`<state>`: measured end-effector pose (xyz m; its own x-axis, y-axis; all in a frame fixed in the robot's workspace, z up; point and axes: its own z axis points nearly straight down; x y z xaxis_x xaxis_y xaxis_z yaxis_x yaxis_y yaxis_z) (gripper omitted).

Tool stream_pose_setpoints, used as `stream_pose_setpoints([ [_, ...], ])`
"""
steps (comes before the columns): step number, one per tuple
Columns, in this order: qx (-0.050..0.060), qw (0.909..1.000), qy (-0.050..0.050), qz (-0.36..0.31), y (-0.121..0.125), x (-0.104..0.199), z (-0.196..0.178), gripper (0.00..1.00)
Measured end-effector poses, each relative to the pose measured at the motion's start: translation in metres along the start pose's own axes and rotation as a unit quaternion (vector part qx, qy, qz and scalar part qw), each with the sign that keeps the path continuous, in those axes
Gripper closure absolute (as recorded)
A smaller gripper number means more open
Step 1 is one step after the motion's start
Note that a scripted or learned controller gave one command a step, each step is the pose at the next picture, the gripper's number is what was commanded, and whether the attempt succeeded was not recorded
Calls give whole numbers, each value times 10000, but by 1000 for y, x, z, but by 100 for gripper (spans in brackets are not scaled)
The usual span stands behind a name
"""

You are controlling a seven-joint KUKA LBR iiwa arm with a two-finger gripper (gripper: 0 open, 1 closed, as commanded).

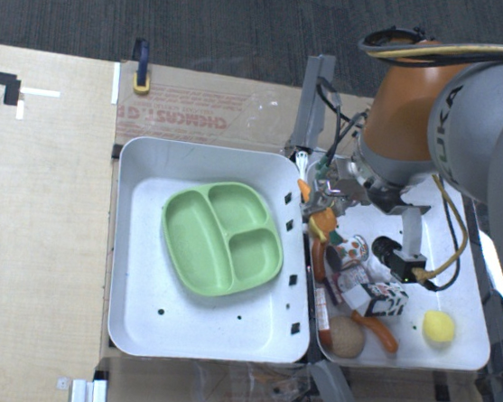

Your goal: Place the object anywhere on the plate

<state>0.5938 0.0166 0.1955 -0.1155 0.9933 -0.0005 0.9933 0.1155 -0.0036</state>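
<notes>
End effector [329,200] over cluttered right bin [465,349]

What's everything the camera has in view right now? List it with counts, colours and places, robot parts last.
Bins: 2, white, side by side; left bin, right bin.
Plate: 1, light green, three compartments, in the left bin.
Lemon: 1, yellow, right bin, near its right side.
Carrot: 1, orange, right bin, front.
Potato: 1, brown, right bin, front left.
Small box: 1, black and white, right bin, middle.
Other small items: orange and mixed colours, jumbled at the right bin's left edge; count unclear.
Clamp: 1, blue and yellow, bench rear.
Arm: 1, grey with orange band, over the right bin.
Gripper: 1, at the right bin's rear left.
</notes>
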Motion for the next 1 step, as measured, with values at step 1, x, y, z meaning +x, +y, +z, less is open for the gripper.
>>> stream_pose_setpoints([
  [1,-3,9961,-3,-884,8,62,5,100],
])
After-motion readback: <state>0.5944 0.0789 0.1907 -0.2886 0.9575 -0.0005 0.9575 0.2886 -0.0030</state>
